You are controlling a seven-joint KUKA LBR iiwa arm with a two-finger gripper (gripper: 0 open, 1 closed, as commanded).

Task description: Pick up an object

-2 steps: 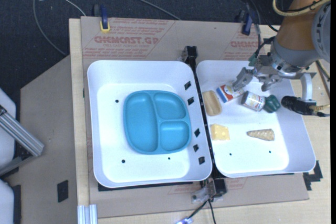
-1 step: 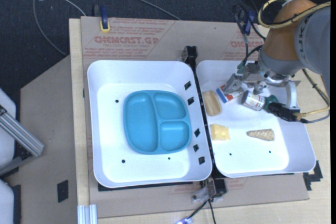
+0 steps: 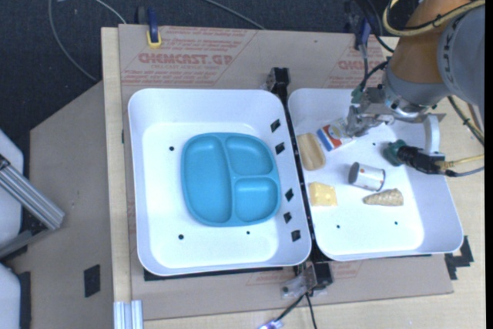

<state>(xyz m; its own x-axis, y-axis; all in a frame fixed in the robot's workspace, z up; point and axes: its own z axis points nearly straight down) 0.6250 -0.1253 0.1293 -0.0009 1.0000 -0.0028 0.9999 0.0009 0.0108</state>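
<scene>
The end effector (image 3: 356, 122) hangs low over the small white carton (image 3: 333, 136) in the right bin (image 3: 431, 239), probably to grasp it, but its opening cannot be told.

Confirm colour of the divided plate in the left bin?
Light blue, plain; the divided plate shows clearly in the camera view.
</scene>
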